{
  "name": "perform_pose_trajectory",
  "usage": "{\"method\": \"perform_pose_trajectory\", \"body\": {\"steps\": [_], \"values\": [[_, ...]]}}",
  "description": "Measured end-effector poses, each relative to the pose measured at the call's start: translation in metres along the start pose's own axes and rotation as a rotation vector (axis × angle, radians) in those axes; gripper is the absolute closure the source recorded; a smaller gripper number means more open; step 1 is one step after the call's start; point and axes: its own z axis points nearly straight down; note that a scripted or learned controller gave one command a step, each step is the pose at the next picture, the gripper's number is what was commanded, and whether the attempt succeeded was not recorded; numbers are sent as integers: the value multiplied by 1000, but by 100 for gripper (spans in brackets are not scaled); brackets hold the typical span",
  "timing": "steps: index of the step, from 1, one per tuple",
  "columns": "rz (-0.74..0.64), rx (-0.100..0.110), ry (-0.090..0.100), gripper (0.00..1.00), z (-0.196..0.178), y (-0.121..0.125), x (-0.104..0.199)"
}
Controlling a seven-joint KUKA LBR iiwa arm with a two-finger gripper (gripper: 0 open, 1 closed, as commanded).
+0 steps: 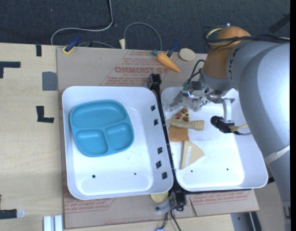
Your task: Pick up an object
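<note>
Over the right bin (244, 174), the gripper (186, 98) is being held low near the far edge, just beside a small cluster of food toys — a pizza slice (185, 120), a tan square (178, 134) and a pale wedge (191, 154). Whether the fingers are spread or pressed together cannot be told, and nothing is being seen between them — no pick is being recorded as done. A blue divided plate (102, 127) is lying untouched in the left bin (109, 186), so the grasp and the lift are being judged as outstanding.
</note>
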Motion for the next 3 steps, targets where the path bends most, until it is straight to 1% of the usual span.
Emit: {"method": "perform_pose_trajectory", "body": {"steps": [1,2,3], "values": [[1,0,-2,0,-1,-21,16],[1,1,-2,100,-11,-20,16],[-1,-2,2,100,-105,-63,53]]}}
